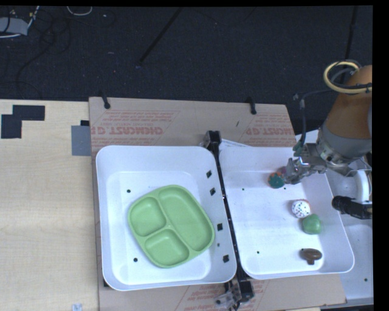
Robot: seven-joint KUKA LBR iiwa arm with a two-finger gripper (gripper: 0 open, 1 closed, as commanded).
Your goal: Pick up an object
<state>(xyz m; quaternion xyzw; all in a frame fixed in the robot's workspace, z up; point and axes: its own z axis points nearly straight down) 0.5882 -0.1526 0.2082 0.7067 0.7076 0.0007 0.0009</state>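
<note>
My gripper [290,174] sits low over the upper part of the right bin [255,267], reaching in from the right. I cannot tell how far it is parted, for the metal parts blur together at this size. A small teal object [276,180] lies just at its left tip, touching or very nearly so; I cannot tell whether I have any hold of it. Behind the gripper my wrist [340,143] rises grey, with the orange band [355,103] above it, and a yellowish cable loop [341,75] curls at the top.

Below the gripper, in the same bin, lies a white ball with dark dots [300,209]. Just beneath it, almost touching, is a green lump [312,225]. Farther down, near the bin's lower right corner, rests a small brown piece [311,256]. All three lie apart from the gripper.

A black divider [222,206] runs between the two bins. The left bin [112,182] holds a green tray [171,226] with three compartments, lying flat and turned at a slant.

Both bins rest on a cardboard sheet [182,124] with red printing, which lies on a pale wooden bench [42,212]. Dark floor with cables [61,18] shows beyond the top edge.
</note>
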